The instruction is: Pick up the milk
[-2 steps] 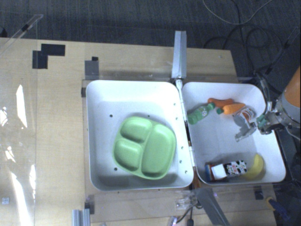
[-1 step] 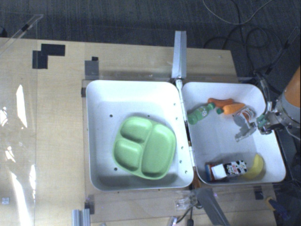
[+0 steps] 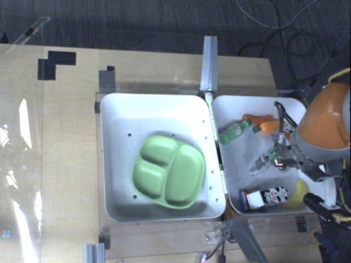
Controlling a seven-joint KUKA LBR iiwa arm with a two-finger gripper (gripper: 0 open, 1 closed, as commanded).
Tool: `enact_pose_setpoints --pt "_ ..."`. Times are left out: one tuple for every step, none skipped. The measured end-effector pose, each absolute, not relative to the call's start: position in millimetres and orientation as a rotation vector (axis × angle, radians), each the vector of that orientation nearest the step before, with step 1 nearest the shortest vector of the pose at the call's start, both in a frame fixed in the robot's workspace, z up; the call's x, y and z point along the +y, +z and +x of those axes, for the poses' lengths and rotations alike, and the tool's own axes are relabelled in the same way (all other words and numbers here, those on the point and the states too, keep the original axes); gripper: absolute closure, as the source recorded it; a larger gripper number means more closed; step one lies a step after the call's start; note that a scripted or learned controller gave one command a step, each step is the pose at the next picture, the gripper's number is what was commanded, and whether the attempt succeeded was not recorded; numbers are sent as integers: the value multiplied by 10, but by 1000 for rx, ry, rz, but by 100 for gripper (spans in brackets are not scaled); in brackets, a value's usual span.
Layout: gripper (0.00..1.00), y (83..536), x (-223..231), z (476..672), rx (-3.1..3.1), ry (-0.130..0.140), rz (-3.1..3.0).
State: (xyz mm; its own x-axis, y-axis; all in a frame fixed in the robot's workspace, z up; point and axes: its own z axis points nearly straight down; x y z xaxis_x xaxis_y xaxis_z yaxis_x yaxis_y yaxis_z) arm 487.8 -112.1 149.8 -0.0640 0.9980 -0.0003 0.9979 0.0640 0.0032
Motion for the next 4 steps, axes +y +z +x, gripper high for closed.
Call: enact_pose_setpoints --pt "0 893 -1381 4908 2575 10 1782" --pt "0 898 -892 4919 2610 12 1722" --pt "0 875 -1224 6443 2654 2 1674" --pt "0 1788 -1439 5915 2791 5 1419"
